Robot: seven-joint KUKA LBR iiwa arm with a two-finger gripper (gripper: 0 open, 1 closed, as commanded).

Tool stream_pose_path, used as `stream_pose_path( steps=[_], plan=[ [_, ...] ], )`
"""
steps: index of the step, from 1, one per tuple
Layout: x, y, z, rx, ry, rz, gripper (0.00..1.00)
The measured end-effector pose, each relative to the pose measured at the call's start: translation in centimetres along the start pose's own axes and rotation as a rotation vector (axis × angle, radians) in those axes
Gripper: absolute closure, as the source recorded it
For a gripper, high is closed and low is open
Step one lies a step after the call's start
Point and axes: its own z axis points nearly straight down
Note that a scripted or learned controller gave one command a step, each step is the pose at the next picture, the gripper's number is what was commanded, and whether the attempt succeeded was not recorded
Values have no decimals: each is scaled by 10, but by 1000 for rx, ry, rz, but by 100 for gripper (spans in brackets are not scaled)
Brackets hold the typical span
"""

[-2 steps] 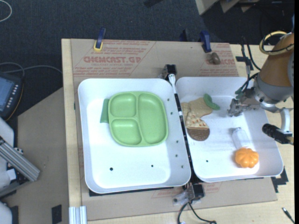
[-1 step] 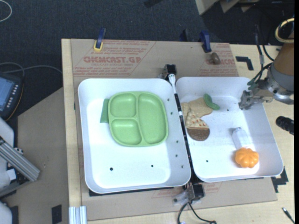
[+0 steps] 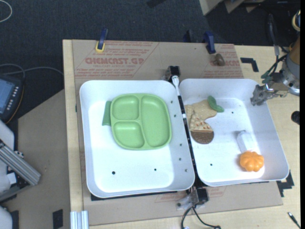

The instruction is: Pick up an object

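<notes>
Right bin [image 3: 279, 147], near corner: orange pumpkin-shaped toy [image 3: 251, 161], rounded, no clear long axis, resting on the bin floor close to the front-right rim. Just behind and touching or nearly touching: small white cylinder [image 3: 244, 139], long axis running near to far with a slight lean to the left, hard to read against the white floor.

Right bin, middle, against the divider: flat tan-and-brown waffle-like piece [image 3: 200, 120], long axis near to far, darker round end nearest. Small green leaf-shaped piece [image 3: 215, 104] at its far end, lying slantwise.

Left bin [image 3: 95, 175]: green divided plate [image 3: 141, 120] with three compartments, set toward the far half; green tab projecting from its left side.

Right bin, far-right corner: gripper [image 3: 260, 95], hanging over the rim zone, grey arm entering from the right. Nothing seen between the fingers; spread or pressed together, not possible to tell at this size.

Governing relation, as a judgement: closest candidates are the white cylinder and orange toy, both lying toward the viewer and slightly left of the gripper, well apart from it. Waffle piece further left across the bin floor. Cylinder's axis roughly in line with the approach path, so a grip across its short width likely called for.
</notes>
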Motion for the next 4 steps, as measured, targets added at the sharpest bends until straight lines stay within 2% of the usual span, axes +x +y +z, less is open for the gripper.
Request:
stream_pose_path(
  steps=[1,3,4],
  plan=[
    [-1,1,-22,1,1,0,100],
    [87,-63,-37,10,5,-2,100],
    [142,-86,-30,10,6,-4,100]
  ],
)
